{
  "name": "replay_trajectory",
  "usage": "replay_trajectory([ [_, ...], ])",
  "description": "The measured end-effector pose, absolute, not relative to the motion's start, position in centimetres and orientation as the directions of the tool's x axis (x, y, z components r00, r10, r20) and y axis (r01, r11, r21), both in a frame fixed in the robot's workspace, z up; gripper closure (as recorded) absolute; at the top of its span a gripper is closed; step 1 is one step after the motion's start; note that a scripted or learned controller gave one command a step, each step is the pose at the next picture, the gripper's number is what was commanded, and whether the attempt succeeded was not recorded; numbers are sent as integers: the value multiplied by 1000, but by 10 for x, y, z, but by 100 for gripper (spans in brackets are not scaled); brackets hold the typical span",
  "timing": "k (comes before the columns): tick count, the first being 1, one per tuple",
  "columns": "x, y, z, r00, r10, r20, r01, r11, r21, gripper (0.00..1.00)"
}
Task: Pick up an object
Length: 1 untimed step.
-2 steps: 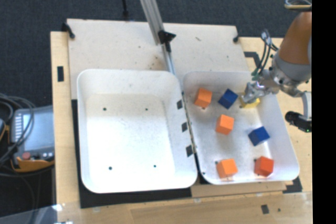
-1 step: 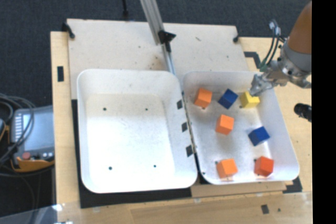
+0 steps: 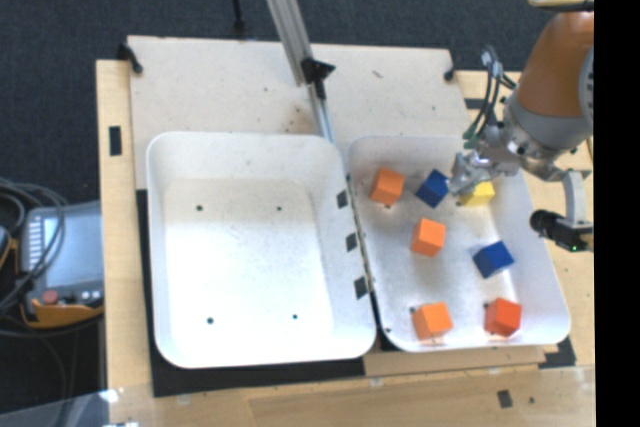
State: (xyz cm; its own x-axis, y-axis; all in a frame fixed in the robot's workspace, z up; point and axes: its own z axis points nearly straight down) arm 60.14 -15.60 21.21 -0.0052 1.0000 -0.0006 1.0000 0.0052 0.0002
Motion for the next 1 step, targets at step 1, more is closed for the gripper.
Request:
replay_trajectory([
  [1,590,-108,228,-7,1000,2,1000,7,2,100],
])
